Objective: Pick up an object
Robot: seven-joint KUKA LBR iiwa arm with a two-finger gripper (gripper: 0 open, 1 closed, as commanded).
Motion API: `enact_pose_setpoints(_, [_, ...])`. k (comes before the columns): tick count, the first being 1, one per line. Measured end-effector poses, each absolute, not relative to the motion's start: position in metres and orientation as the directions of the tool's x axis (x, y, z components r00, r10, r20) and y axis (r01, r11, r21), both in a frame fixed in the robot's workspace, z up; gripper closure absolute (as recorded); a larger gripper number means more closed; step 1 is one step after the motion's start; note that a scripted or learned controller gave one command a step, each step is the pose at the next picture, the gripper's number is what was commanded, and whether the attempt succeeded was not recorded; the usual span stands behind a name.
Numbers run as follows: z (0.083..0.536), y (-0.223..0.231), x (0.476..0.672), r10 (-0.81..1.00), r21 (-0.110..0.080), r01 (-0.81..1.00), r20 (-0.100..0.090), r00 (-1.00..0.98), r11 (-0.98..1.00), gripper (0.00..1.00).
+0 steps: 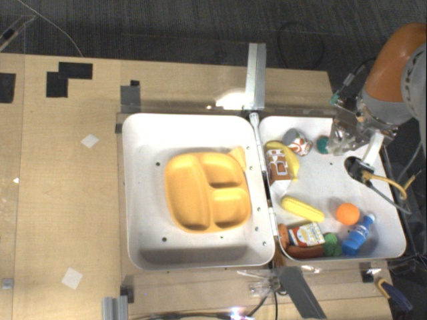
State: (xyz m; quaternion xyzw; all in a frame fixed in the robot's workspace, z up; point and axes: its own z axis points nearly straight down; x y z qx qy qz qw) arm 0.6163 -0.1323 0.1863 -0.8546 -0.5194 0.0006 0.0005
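Hovering over the far right part of the right bin (393,249), my gripper (347,139) hangs at the end of my grey, orange-banded arm (399,65); whether it is open or closed, and whether it has anything, I cannot tell from this angle. Just to its left sits a small teal object (323,144), and a little further left a red-and-white can (301,145). Nearer the camera and to my left lie a yellow corn cob (302,209) and a brown packet (279,165) on a banana (285,151). Below my gripper are an orange ball (347,213) and blue bottle (357,235). Well to my left, a yellow divided tray (205,191) rests in the left bin (143,179).
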Motion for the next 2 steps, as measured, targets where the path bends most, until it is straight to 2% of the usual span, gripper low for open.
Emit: enact_pose_setpoints(2, [0.2038,-0.1311,0.6193,0.892,-0.002,0.892,-0.001,0.451,-0.451,1.0])
